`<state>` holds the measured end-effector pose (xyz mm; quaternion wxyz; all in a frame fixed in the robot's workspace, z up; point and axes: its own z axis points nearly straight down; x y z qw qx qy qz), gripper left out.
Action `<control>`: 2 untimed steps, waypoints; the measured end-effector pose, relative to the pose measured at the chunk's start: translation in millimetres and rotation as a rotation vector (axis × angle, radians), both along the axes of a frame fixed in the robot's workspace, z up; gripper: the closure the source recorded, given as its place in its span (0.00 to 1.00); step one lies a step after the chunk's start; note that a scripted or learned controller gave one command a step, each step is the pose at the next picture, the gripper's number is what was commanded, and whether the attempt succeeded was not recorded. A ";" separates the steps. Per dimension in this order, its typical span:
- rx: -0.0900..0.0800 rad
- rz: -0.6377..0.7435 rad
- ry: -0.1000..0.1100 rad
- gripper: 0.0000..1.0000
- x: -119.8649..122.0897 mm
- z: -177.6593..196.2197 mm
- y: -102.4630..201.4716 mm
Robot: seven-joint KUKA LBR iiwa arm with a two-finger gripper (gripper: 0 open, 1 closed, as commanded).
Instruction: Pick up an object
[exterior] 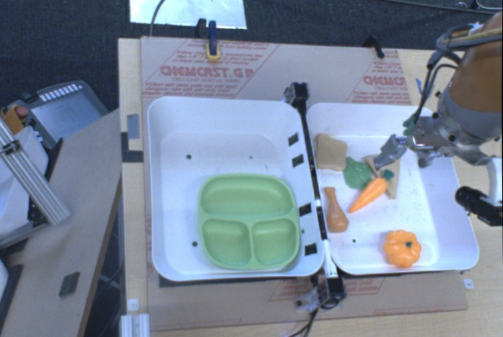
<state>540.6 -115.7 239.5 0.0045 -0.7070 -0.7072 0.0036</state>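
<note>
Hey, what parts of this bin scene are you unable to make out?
- Gripper, camera view: too small and blurred to tell how it stands over the carrot.
- Beige block: partly hidden by the carrot and gripper; what it is is unclear.
- Arm: cut off by the right edge.

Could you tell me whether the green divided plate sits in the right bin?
No, the green divided plate lies in the left bin; the right bin holds toy foods.
</note>
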 end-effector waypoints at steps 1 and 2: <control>-0.002 0.003 -0.013 0.00 2.3 6.7 0.3; -0.001 0.001 -0.011 0.00 8.1 -37.7 -5.2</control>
